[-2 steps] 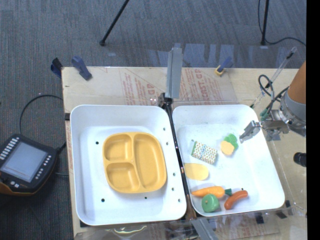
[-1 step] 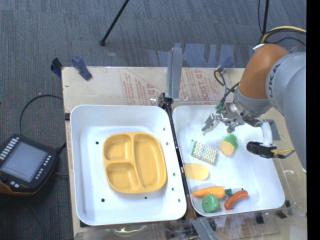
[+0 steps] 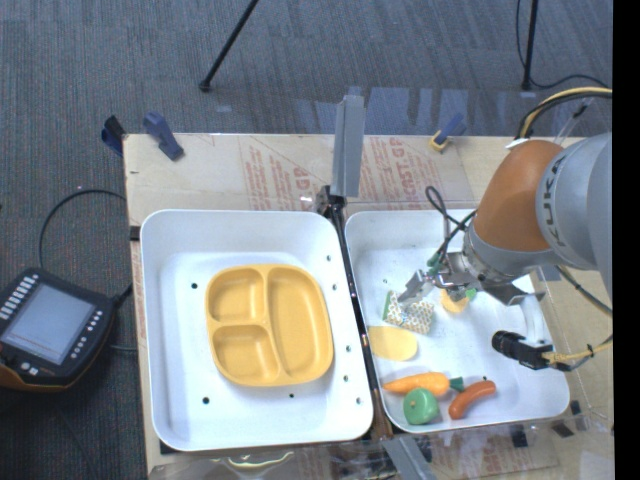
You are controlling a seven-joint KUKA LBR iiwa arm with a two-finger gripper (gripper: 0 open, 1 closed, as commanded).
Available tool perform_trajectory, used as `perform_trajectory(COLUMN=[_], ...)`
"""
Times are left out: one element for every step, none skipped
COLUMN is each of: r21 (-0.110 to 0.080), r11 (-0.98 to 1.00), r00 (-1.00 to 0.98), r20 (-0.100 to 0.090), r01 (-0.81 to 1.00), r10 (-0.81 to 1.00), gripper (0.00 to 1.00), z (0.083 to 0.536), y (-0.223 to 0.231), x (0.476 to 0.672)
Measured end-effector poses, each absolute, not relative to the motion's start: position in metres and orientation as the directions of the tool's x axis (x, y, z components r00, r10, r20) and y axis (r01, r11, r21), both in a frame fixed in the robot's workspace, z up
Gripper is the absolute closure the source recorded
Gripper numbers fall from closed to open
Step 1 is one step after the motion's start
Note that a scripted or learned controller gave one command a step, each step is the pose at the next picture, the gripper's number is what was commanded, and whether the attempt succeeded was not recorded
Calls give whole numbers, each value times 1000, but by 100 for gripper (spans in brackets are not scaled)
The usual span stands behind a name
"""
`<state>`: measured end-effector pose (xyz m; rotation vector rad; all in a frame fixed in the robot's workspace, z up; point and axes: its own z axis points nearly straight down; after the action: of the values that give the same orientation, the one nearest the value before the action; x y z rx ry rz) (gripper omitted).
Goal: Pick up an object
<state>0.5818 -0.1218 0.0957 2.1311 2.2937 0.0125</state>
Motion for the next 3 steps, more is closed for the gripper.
perform_trajectory(r21=[8,17,2], r11=[28,25,16], r00=[-29,-25,-16], r20=[1,1,5], r01=[1000,1000,1000], r10=[1000,1000,1000], gripper=[0,0,0], z=[95,94,92], y=[-84,-88,-89], x=[516,483,493])
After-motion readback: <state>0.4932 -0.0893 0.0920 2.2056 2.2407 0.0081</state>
